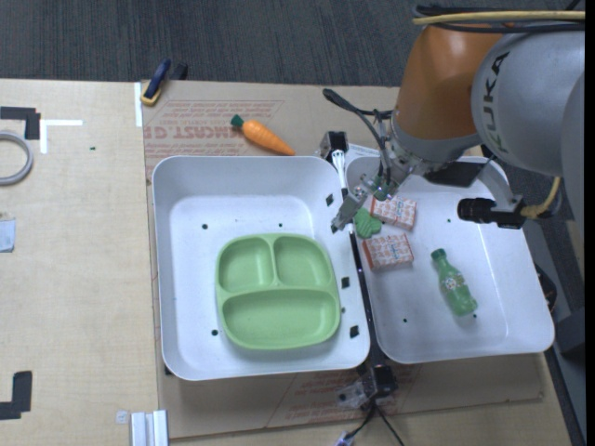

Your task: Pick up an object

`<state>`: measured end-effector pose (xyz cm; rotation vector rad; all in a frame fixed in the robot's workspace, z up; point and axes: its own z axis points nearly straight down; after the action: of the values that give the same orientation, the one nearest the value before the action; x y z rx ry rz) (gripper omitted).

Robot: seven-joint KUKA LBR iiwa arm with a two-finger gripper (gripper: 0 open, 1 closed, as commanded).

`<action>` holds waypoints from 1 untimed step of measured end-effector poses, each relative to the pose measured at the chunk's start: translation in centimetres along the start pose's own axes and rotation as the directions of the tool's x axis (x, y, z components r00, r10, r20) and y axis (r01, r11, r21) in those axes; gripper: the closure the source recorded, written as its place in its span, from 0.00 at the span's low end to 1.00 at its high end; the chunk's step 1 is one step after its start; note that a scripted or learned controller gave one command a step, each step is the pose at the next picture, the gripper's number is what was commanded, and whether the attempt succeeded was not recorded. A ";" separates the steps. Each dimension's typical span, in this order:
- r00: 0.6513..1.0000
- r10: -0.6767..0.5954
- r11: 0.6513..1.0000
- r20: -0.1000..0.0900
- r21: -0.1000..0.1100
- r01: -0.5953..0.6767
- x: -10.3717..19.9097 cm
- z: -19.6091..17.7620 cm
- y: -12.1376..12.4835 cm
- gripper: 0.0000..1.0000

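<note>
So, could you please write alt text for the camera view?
The grey-and-orange arm's claw reaches low into the right bin, beside two small boxes and a green bottle. The left bin holds a green divided plate.

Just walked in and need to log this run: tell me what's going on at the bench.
The grey arm reaches in from the right, its gripper low over the right bin's left edge, beside two small patterned boxes; nothing visibly held. A green bottle lies in that bin too. The left bin holds a green divided plate. A toy carrot lies on the cardboard behind the bins.
</note>
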<state>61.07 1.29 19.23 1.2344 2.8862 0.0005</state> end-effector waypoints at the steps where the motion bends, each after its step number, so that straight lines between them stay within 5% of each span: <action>1: 0.975 -0.224 0.975 -0.001 0.000 0.224 2.0 0.0 -4.1 0.00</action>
<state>56.70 -0.10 19.25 0.9020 3.0081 0.0001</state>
